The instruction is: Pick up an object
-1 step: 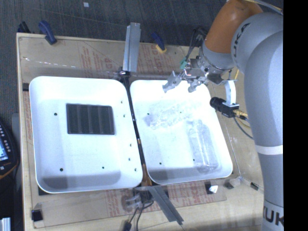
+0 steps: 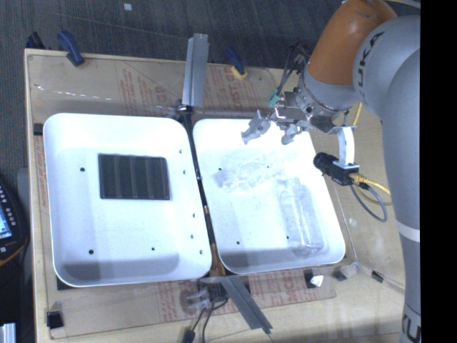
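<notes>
2 shallow white bins sit side by side on the bench (image 2: 107, 73). The left bin (image 2: 64, 263) holds a dark, flat rectangular object (image 2: 134, 176), ribbed into 4 strips, lying nearer the far wall than the near one and well apart from every rim. The right bin (image 2: 228, 259) holds clear items that are hard to read against the white floor: a transparent bottle (image 2: 300, 216) lying on its side along the right wall, and a crumpled clear plastic piece (image 2: 246, 171) around the middle, a little toward the far left (its outline is too faint to say more).

The gripper (image 2: 271, 132) hovers over the far edge of the right bin, above its back rim, with its 2 pale fingers (image 2: 253, 130) spread apart and nothing between them. It stands clear of both clear items, which lie nearer the camera.

A metal divider bar (image 2: 196, 70) runs from the far edge down to the seam between the bins. Blue clamps (image 2: 71, 48) grip the bench's far edge. The near half of the right bin's floor, left of the bottle, is bare, as is most of the left bin around the dark object.
</notes>
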Controlling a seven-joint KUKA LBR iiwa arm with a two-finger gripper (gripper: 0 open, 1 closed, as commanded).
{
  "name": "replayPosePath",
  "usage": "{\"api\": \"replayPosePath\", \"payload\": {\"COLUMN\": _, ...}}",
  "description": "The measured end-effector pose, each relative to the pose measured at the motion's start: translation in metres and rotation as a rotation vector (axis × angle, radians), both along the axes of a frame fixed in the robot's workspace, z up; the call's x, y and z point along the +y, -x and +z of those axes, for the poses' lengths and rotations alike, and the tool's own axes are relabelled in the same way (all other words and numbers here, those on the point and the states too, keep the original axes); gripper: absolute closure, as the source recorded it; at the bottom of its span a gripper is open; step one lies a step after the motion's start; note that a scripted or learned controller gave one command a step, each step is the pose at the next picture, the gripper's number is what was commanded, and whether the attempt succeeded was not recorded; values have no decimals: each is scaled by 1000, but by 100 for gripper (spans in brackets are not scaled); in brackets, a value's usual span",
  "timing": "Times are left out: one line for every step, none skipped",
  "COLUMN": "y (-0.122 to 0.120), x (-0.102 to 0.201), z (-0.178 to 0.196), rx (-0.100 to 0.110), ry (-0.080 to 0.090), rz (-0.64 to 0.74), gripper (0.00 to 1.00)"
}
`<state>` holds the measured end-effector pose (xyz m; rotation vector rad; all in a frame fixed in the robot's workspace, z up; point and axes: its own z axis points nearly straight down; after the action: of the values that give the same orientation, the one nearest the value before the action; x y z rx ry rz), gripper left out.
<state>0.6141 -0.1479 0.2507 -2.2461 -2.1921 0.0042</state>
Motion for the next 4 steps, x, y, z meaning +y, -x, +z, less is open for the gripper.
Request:
{"api": "replayPosePath", "payload": {"y": 48, "x": -54, "z": 36, "rx": -2, "ry": 2, "rz": -364, "gripper": 0}}
{"api": "replayPosePath", "payload": {"y": 100, "x": -56, "z": 68, "rx": -1, "ry": -1, "rz": -389, "gripper": 0}}
{"api": "replayPosePath", "payload": {"y": 50, "x": -35, "z": 94, "rx": -2, "ry": 1, "rz": -428, "gripper": 0}}
{"api": "replayPosePath", "payload": {"y": 91, "x": -53, "z": 78, "rx": 1, "ry": 2, "rz": -467, "gripper": 0}}
